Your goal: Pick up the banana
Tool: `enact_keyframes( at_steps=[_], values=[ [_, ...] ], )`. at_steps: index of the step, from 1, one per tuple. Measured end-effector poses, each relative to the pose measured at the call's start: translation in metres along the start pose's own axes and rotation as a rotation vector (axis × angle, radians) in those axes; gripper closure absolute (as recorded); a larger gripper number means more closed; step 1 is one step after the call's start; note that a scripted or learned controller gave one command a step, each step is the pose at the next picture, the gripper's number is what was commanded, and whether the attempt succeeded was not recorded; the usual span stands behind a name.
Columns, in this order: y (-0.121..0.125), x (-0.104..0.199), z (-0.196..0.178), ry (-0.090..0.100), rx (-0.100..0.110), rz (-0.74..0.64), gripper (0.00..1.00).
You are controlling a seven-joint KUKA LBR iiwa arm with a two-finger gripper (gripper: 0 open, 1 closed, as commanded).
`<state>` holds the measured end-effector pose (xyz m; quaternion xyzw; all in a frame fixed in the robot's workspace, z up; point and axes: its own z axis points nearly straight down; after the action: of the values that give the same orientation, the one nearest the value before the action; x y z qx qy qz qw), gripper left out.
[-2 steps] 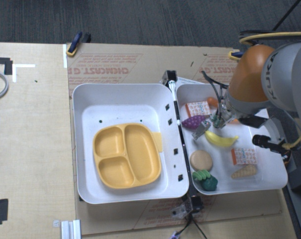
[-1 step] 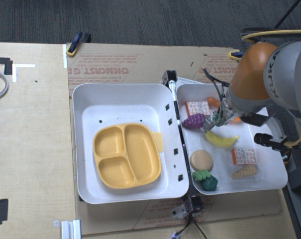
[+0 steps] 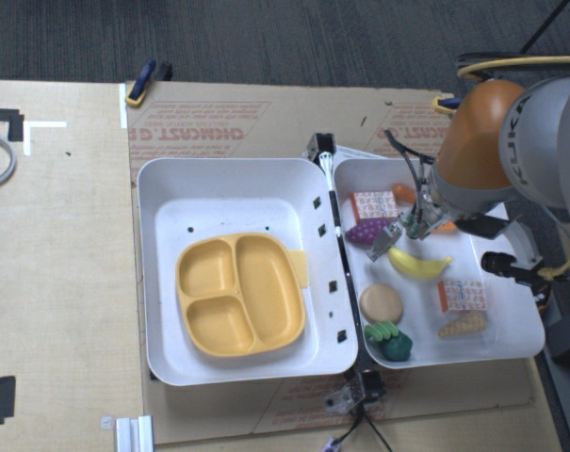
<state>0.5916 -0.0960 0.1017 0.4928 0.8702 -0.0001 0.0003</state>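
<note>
Cardboard-brown bench (image 3: 58, 281) carries 2 shallow white bins side by side. Left bin (image 3: 162, 281) is the bigger sight, with a yellow 3-compartment tray (image 3: 239, 295) sitting near its middle. Right bin (image 3: 511, 337) holds a scatter of toy food, and the grey arm with its orange band (image 3: 482, 139) leans in over that bin's far right corner.

Next in size, the banana (image 3: 419, 265) lies flat near the middle of the right bin, curved, with its ends tipped toward the bin's far edge. It looks like a light, stiff plastic toy with a smooth skin, so it will likely weigh almost nothing but could slip or roll out of a loose pinch. The thick middle of the curve, taken across its narrow width, seems the safest place to hold.

Smaller things ring it: a round tan bun (image 3: 381, 302) and a green vegetable (image 3: 390, 340) toward the near left corner, a red-and-white packet (image 3: 463, 296) and a bread piece (image 3: 463, 324) toward the near right, a purple item (image 3: 365, 233) by the left wall.

Smallest, the gripper (image 3: 404, 232) hangs just beyond the banana's left end, near the purple item. I cannot tell how its jaws stand, and nothing shows between them.
</note>
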Motion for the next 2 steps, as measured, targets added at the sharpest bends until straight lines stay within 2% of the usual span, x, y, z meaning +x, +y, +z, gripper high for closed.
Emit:
enact_keyframes(
  at_steps=[1,2],
  values=[
    [-0.01,0.003,0.009,0.001,0.0,0.037,0.0],
    [-0.009,0.002,-0.001,0.0,-0.002,0.037,1.0]
  ],
)
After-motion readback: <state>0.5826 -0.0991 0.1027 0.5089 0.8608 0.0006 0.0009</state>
